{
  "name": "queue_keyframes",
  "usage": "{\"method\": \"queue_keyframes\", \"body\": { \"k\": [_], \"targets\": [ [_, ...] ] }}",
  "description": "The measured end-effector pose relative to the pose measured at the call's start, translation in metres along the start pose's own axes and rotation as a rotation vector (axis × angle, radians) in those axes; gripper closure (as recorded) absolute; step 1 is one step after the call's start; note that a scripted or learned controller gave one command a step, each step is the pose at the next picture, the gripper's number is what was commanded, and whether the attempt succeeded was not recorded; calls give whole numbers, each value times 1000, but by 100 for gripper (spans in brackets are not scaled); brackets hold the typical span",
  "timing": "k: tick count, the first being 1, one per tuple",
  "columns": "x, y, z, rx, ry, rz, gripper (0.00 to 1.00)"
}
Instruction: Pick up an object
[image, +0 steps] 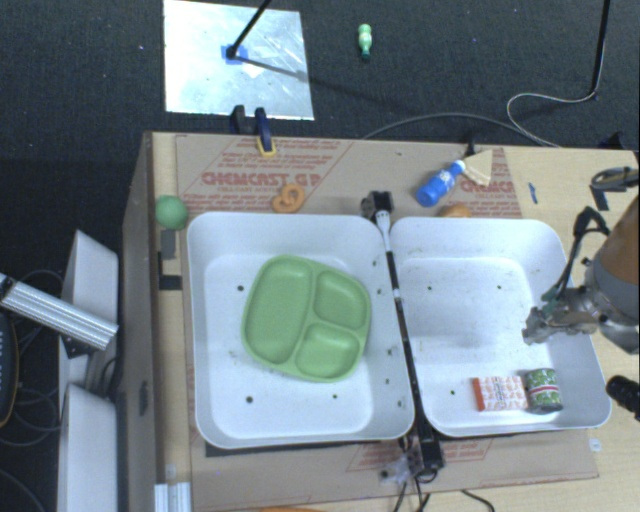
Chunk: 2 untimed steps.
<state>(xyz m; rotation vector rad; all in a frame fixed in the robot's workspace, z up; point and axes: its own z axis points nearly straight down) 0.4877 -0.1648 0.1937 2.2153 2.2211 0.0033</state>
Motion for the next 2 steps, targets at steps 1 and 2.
{"method": "queue_keyframes", "body": {
  "k": [1, 2],
  "targets": [
    [-17, 0, -39, 1, 0, 1, 100],
    [-42, 18, -47, 2, 0, 1, 100]
  ]
}}
